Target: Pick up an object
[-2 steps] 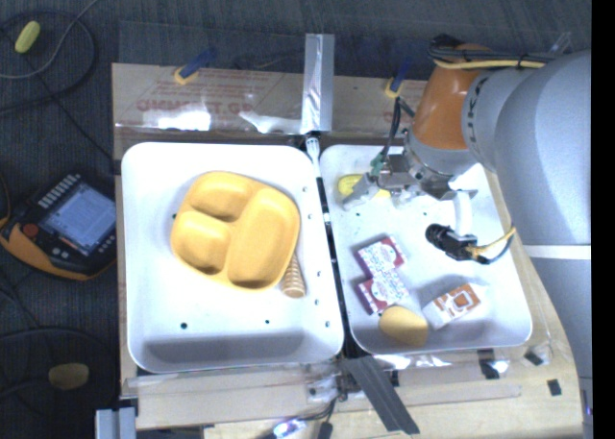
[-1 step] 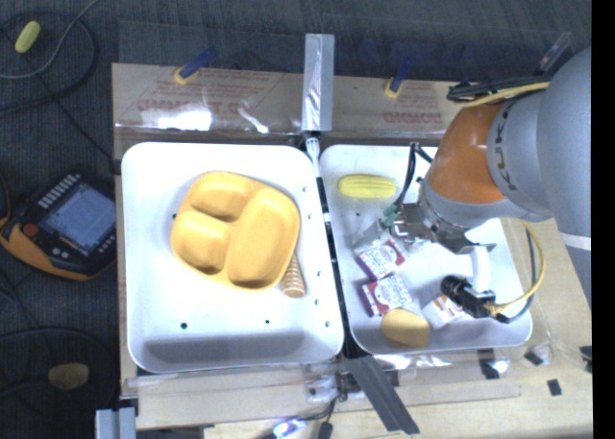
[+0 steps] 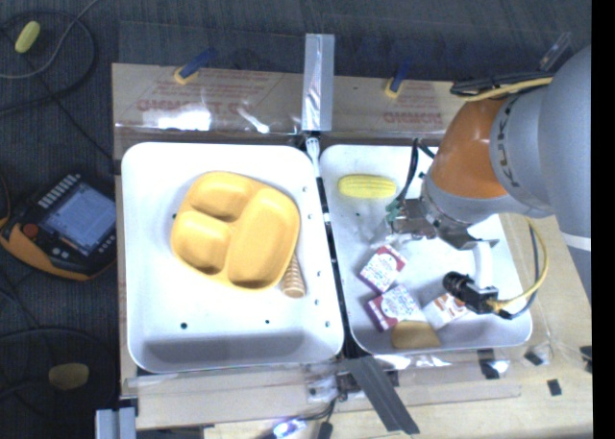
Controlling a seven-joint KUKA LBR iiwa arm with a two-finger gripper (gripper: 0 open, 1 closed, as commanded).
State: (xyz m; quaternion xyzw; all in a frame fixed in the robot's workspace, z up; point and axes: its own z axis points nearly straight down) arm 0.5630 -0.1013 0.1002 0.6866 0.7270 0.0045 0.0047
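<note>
My gripper (image 3: 402,220) hangs low over the middle of the right bin (image 3: 509,331), under the grey arm with its orange band (image 3: 471,163). A yellow corn cob (image 3: 366,186) lies just up and left of it, near the bin's back left. Below it lie two red and white packets (image 3: 382,267) (image 3: 394,305). A brown bread-like piece (image 3: 415,334) and a small carton (image 3: 446,309) rest by the front wall. In the left bin (image 3: 154,331) sits a yellow sectioned dish (image 3: 234,228) with a waffle cone (image 3: 292,279) at its right edge.
A black cable plug (image 3: 461,286) and a white bracket (image 3: 482,259) of the arm hang over the right bin's right half. The divider between the bins (image 3: 327,245) runs just left of the packets. A handheld pendant (image 3: 67,226) lies on the floor at left.
</note>
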